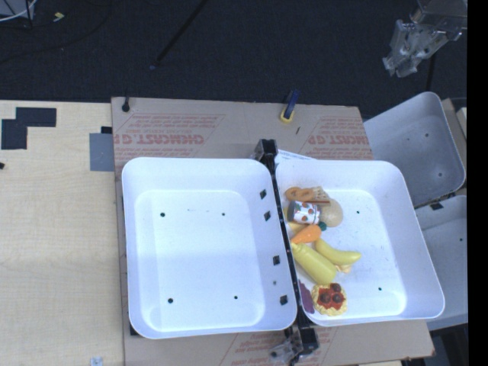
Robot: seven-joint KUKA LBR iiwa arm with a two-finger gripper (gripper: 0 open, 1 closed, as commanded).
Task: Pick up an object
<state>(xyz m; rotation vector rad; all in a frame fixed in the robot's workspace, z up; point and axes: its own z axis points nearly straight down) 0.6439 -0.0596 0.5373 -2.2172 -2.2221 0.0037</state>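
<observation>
— Where are the toys?

— In the right bin (396, 227), all bunched up by its left wall, next to the divider. The left bin (145, 204) sits beside it, so that makes two white bins on the worktop (53, 242).

— How many toys?

— I count one yellow banana (337, 253), one fat yellow-green piece (314, 264), one orange carrot (306, 235), one little tart (330, 299) with red berries, one small white block (304, 213) and one brown-and-orange bit (307, 196) at the back (a few are piled up, so there may be more).

— Which way does the banana point?

— It lies flat, its long side running from upper left to lower right. The yellow-green piece lies nearly the same way, just beside it.

— And the gripper (402, 59)?

— High up at the top right, far from the toys. It holds nothing, but I cannot tell how it is set.
</observation>
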